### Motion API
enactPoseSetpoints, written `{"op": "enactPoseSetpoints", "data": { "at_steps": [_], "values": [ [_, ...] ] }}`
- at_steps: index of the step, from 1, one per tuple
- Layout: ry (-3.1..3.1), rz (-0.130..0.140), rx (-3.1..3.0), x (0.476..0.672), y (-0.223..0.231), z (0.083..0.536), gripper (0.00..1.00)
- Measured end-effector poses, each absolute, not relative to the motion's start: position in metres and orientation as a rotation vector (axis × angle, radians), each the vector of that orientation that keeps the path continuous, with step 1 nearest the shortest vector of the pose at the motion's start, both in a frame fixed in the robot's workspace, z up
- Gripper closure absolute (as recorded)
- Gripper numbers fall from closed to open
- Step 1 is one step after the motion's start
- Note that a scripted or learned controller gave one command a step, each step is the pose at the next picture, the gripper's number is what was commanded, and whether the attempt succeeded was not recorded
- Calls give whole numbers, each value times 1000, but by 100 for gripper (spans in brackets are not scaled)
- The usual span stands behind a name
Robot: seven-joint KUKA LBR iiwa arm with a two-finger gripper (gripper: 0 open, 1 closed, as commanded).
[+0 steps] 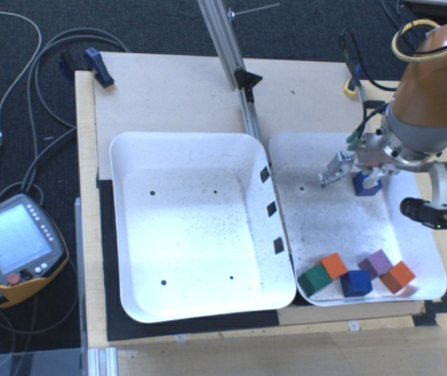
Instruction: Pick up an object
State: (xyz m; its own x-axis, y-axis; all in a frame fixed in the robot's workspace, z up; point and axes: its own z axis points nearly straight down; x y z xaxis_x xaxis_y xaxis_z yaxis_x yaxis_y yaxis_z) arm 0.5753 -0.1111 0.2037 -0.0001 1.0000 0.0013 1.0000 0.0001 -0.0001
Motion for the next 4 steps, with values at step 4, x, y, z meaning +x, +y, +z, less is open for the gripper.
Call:
{"op": "enactPoseSetpoints", "data": {
  "at_steps": [4],
  "values": [
    [-2213,8,-2218,601,-217,132,0]
  ]
}}
